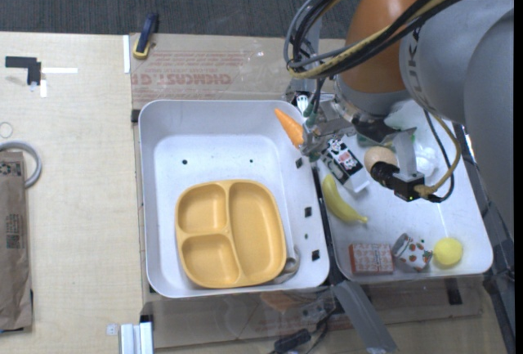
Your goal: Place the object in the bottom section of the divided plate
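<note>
A yellow divided plate (231,232) lies in the left white bin (163,140), with one long section on its right and two smaller ones on its left. An orange carrot (288,125) hangs tilted over the wall between the two bins, up and to the right of the plate. My gripper (307,143) reaches in from the right, its fingers closed on the carrot's thicker lower end. The grey arm with its orange band (384,33) covers the upper part of the right bin (474,213).
The right bin holds a banana (343,201), a red and white packet (372,257), a small patterned toy (411,253) and a yellow ball (447,252). On the bench at far left lie a brown bag (12,238) and a blue-yellow tool (145,35).
</note>
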{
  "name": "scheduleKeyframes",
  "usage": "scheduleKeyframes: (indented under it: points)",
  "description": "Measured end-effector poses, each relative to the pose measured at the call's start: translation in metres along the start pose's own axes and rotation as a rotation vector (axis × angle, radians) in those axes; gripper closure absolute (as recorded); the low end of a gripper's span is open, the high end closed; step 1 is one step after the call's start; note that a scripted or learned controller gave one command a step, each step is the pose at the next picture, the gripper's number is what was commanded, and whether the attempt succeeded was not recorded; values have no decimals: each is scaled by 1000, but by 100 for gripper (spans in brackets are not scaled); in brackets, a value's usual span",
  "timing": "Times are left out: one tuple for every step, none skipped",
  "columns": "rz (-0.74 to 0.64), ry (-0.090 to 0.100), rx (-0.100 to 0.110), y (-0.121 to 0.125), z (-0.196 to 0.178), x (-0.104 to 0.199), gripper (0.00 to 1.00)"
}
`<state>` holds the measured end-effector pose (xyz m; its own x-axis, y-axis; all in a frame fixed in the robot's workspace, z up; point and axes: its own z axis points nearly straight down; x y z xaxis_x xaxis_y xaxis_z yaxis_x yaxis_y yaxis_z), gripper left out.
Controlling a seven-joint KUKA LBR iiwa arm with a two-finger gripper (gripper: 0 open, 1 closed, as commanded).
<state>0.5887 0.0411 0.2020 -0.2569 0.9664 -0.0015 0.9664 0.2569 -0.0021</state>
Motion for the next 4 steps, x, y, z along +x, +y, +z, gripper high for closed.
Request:
scheduleKeyframes:
  points:
    - [-97, 1, 2, -10, 11, 16, 100]
    - [254, 0, 5, -72, 32, 86, 100]
    - [437, -1, 2, -4, 109, 138, 100]
    - [824, -2, 2, 68, 74, 133, 100]
